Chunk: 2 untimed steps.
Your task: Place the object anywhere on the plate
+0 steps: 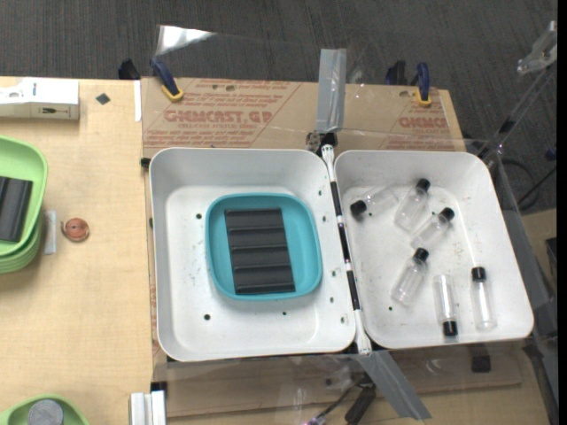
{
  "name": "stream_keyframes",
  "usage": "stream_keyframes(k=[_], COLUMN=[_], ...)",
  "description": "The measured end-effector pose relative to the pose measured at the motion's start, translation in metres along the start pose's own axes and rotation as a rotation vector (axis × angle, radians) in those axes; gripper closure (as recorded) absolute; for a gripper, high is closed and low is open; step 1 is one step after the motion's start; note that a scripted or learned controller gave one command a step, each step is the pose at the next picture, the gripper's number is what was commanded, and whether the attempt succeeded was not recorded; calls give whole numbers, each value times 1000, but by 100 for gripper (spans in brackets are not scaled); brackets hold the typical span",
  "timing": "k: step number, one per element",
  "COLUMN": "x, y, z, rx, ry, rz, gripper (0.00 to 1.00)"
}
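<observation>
Six small clear plastic bottles with black caps (416,264) lay in the right white bin (496,193). They looked light, slippery; grab one's middle. The square teal plate (306,237) waited left. I could not tell the pincer's state.

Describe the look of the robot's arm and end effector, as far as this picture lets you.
Colours, shape, cables and markings cannot be judged from this picture. It gives the workspace: a teal square plate with a black ridged insert in the left shallow white bin, small clear black-capped vials in the right bin.
</observation>
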<state>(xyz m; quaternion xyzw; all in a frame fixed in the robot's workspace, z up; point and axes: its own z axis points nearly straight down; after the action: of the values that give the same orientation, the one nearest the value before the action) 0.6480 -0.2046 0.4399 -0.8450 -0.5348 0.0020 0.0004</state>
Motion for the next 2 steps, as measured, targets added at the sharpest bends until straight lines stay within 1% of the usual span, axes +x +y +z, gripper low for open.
stream_keyframes(k=[2], x=[0], y=[0], z=[0], rx=[0], ry=[0], rz=[0], gripper=[0])
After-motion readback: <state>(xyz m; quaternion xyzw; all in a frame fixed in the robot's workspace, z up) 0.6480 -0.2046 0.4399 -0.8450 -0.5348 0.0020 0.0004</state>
